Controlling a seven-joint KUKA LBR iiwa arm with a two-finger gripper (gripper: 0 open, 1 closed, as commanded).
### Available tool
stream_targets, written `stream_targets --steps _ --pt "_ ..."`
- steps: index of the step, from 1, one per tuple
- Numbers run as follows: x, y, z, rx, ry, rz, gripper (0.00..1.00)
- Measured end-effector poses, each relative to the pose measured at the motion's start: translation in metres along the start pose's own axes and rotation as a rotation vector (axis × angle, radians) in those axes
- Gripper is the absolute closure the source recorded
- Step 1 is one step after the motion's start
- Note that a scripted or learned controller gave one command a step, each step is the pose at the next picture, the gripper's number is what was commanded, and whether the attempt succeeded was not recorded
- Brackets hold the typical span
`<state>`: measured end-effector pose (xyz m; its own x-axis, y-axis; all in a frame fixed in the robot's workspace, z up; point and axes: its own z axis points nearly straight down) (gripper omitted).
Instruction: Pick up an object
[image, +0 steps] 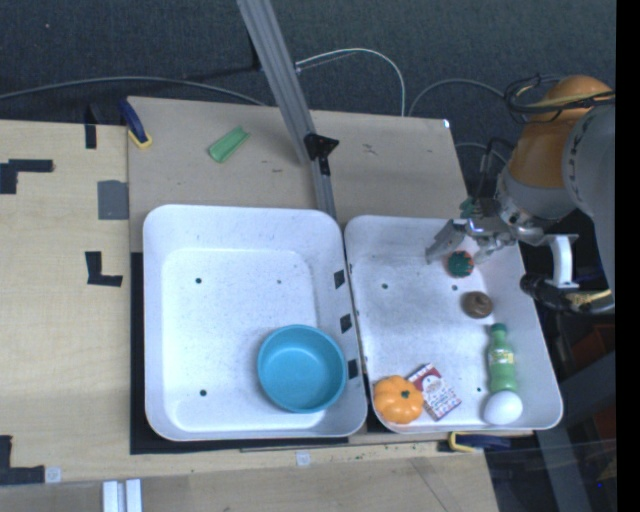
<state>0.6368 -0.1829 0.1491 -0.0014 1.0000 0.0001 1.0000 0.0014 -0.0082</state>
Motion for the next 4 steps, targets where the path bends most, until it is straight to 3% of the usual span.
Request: stream_targets --steps 1,2,4 --pt "-0.001 -0.005 0.036 -0.008 -0.005 0.001 0.00" --pt "0.002 -0.007 0.034 -0.002 -0.001 -0.001 1.00" --pt "0.019 -0.007 -0.082 -0.014 -0.001 -0.001 1.00"
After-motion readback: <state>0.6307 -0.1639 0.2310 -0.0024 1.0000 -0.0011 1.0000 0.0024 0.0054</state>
